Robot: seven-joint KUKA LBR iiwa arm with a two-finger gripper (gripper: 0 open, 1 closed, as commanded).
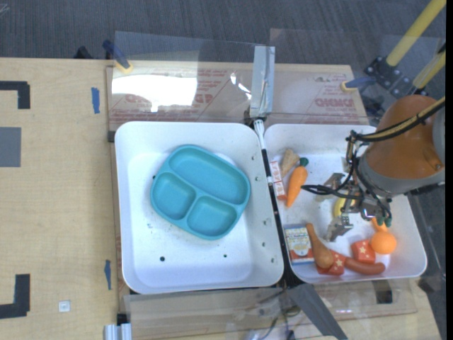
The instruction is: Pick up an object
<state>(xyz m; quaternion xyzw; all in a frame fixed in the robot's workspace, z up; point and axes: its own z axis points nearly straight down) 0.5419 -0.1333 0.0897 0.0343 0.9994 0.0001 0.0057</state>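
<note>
Grey and orange-banded, the arm (407, 144) reached in from the right over the right bin (414, 261), its gripper (341, 227) lowered among the toys there. How the pincer was set could not be told: the metal parts at its tip blurred together with cables and a yellow piece just behind them, and nothing could be seen clamped in it. It hung just above the bin floor, near an orange fruit (383, 242) on its right and a brown drumstick-like toy (322, 250) on its near left. The wrist and cables hid part of the right bin's far right side. Along the near wall lay a red sausage-like piece (364, 265), a small red block (363, 250) and a flat carton (298, 242). Farther off, by the divider, a carrot (296, 180) lay slanted beside a pale brown piece (287, 161) and a small packet (276, 178). In the left bin (134, 190) sat a blue three-compartment plate (200, 190), nothing on it.
</note>
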